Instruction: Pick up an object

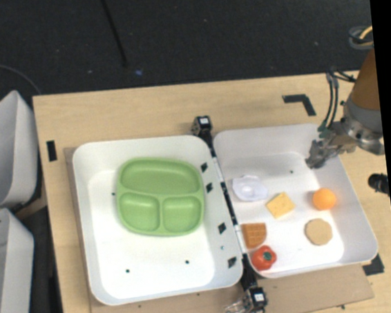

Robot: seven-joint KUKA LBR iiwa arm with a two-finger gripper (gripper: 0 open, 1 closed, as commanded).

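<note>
Five objs in rt bin, orange ball nearest, just below pincer, pincer state unclear

At frame right the gripper hangs over the right bin's far corner. Below it lie an orange ball, yellow block, tan disc and tomato. A green tray sits in the left bin.

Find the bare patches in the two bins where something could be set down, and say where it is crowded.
Left bin: bare floor below the green tray. Right bin: bare strip above the white lid, left of the gripper. Crowded: cheese, orange, cookie, tomato.
</note>
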